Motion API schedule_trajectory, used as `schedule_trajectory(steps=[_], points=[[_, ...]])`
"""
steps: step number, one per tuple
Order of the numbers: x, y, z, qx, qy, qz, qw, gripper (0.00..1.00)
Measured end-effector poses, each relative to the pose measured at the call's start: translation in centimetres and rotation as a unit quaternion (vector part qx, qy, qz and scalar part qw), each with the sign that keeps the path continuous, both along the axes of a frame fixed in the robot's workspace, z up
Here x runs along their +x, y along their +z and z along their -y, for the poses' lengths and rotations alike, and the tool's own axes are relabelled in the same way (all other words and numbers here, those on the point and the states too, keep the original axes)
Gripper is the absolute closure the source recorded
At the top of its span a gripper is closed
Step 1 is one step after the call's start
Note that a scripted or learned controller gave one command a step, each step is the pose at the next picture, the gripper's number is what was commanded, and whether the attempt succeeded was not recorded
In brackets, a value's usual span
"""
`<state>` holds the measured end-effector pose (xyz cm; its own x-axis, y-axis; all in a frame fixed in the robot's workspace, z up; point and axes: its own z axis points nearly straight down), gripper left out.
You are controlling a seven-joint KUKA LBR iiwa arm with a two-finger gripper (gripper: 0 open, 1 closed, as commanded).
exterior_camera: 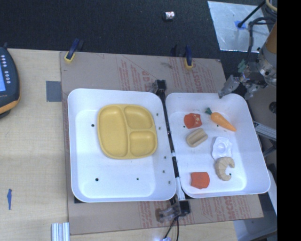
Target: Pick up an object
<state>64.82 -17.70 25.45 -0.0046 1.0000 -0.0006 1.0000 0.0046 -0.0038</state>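
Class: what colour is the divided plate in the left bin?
Yellow: the divided plate, seen in the camera view.

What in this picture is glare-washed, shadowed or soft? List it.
Camera view: the white fried egg nearly blends into the bright right bin; the left bin carries a soft shadow along its near-left inside wall; the yellow divided plate is evenly lit and sharp; the gripper at the right bin's far corner looks dim and slightly blurred.

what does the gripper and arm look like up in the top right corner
The gripper is grey metal with dark, angular parts, and its fingers are thin and grey. Black cables loop above it. A sliver of orange band and pale grey arm casing sits at the frame's edge. No markings are legible.
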Motion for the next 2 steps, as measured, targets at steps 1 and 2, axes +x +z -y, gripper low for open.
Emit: schedule_trajectory(steps=[1, 2], points=[[-1.6, -10.4, -0.7, 0.0010, 0.000, -0.005, 1.0000, 0.00], [0.8, -16.6, 2.7, -0.0012, -0.001, 0.000, 1.0000, 0.00]])
